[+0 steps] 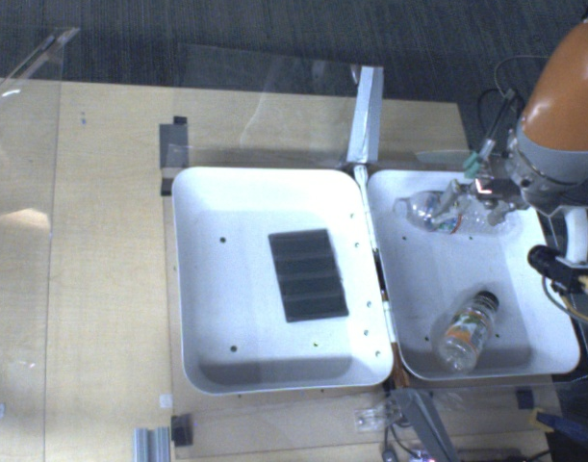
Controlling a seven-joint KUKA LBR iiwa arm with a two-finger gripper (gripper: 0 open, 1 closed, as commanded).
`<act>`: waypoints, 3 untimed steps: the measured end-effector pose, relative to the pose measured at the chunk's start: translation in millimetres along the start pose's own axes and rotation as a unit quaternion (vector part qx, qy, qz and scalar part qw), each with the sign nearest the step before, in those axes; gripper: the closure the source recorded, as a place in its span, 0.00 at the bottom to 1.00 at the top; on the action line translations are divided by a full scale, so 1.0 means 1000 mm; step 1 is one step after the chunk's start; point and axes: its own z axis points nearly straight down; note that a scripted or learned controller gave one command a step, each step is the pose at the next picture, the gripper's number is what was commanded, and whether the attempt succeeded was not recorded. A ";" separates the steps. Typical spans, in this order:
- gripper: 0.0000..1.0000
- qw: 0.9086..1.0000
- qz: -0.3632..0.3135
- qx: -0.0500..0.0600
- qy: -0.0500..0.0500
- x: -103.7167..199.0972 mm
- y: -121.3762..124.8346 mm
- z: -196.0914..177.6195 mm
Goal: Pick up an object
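We see the gripper point(467, 198) over the right bin point(553, 354); whether it grips, we cannot tell. A crumpled clear wrapper point(430, 210) lies just beside it; a bottle point(467, 330) lies well below.

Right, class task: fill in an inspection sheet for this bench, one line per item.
Surface: wooden bench bearing left bin and right bin.
Job's things: black block lying flat in left bin; bottle on its side in right bin; crumpled clear plastic at right bin's far end.
Clutter: nothing seen.
Tool: over right bin's far end, beside the plastic; fingers unclear.
Cables: wires by the arm.
Surroundings: dark carpet.
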 end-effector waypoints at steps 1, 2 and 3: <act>0.00 1.000 0.011 -0.001 0.000 -0.003 0.006 -0.035; 0.00 0.997 0.075 0.001 0.000 -0.027 0.086 0.095; 0.00 1.000 0.015 -0.002 -0.001 -0.063 0.110 0.186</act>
